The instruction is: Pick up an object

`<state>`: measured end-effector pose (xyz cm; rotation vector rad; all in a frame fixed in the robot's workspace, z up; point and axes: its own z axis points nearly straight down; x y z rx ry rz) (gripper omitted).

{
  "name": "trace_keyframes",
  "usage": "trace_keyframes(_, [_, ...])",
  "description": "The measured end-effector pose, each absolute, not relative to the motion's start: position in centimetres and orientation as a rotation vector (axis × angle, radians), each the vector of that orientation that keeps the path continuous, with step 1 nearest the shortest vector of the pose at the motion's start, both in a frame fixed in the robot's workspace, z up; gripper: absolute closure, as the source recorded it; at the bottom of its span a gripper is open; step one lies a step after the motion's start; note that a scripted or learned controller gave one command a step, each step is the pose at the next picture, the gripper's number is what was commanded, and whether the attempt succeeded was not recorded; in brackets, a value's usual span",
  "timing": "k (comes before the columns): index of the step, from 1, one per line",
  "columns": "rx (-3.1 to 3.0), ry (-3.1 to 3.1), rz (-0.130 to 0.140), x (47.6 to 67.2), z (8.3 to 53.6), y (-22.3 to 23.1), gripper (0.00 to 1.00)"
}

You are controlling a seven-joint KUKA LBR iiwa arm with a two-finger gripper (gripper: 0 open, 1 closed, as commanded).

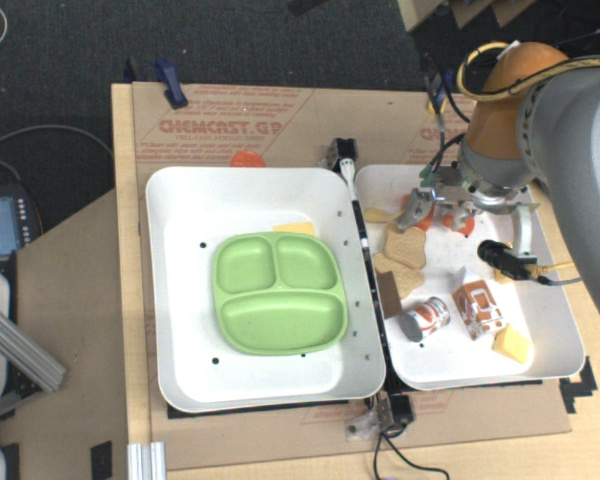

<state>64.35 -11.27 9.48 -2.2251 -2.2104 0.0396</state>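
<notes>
Here, from the overhead camera, your gripper [438, 212] hangs over the far part of the right bin [570, 353], and you cannot tell whether the claw is open or closed; nothing shows clearly in its grasp. Just beside it on the left lies a toast-shaped piece [405, 249], touching a second tan piece [407, 280] nearer the camera. A small pale scrap [378, 215] sits by the bin's left wall, and a brown block [388, 294] lies along that same wall lower down. Towards the near side you have a small red-and-white can [427, 317] on its side, a red-and-white carton [478, 307] just right of it, and a yellow wedge [513, 344] close to the carton's near corner. These three crowd together, well apart from the claw. In the left bin [165, 268] a green divided plate [278, 294] lies flat, with a yellow slice [295, 229] at its far edge. Both bins rest on a printed cardboard sheet [220, 123].
</notes>
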Motion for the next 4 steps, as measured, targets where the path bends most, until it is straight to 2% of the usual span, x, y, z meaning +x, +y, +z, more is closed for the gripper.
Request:
trace_keyframes(2, [-2.226,-2.211,0.043,64.4,9.4,-11.3,0.00])
trace_keyframes(3, [-2.218,-2.189,0.073,65.8,9.1,-12.2,0.00])
trace_keyframes(4, [-2.233,-2.202,0.052,65.1,9.1,-11.9,0.00])
